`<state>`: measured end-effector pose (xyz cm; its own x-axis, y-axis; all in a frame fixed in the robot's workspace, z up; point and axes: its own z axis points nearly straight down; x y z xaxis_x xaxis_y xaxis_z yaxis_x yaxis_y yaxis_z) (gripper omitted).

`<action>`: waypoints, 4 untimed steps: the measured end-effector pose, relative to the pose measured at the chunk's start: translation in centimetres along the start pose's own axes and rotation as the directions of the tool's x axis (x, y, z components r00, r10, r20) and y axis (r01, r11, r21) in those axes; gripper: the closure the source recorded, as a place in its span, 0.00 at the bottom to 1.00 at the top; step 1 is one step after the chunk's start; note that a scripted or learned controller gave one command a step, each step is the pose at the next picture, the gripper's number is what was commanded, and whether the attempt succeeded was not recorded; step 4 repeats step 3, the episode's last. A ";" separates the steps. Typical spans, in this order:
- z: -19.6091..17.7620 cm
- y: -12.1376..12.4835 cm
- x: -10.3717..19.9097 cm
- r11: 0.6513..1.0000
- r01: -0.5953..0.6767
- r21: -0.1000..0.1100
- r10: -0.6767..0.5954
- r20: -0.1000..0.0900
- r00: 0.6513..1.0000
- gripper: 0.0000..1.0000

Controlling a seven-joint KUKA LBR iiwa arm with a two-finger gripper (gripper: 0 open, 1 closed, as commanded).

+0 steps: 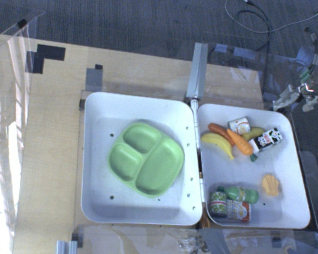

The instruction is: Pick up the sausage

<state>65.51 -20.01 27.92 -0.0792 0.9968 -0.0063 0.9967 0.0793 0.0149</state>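
The slim reddish-brown sausage [216, 128] lies touching the orange carrot [239, 141] and yellow banana [219, 144], so the tool [301, 93], its state unclear, may grab neighbours.

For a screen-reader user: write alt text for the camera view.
Two white bins sit side by side: the left bin holds a green divided plate; the right bin holds a reddish sausage beside a banana and carrot, plus other small items. The gripper hangs beyond that bin's far right corner.

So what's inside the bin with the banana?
The right bin holds a banana, a reddish sausage, a carrot, two small cartons, a shell-like cookie and cans. Anything beneath them is covered.
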 end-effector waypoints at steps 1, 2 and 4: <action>15.1 -11.2 1.3 0.999 0.041 0.010 -0.041 -0.005 0.999 0.00; 18.9 -4.5 7.5 0.998 -0.067 0.009 0.067 -0.005 0.998 0.00; 19.4 0.7 8.8 0.836 -0.544 0.070 0.544 0.019 0.839 0.00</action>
